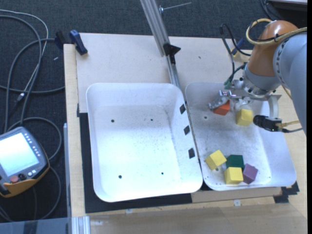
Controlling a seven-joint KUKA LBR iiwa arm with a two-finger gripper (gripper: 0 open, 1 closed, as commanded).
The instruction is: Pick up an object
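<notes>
My gripper [222, 101] hangs low over the upper part of the right bin [273, 150], and the grey arm reaches in from the right. An orange-red block [222, 109] lies right under the gripper's tip, partly covered by it. A yellow block [244, 116] sits just to the right of it. Near the bin's front edge lie a second yellow block [215, 159], a dark green block [236, 161], a third yellow block [233, 175] and a purple block [250, 172], packed close together.
The left bin [141, 140] stands beside the right one, their rims meeting in the middle. A slanted metal rail [158, 28] runs down from the top to the bins' junction. Cables [270, 123] trail off the wrist on the right.
</notes>
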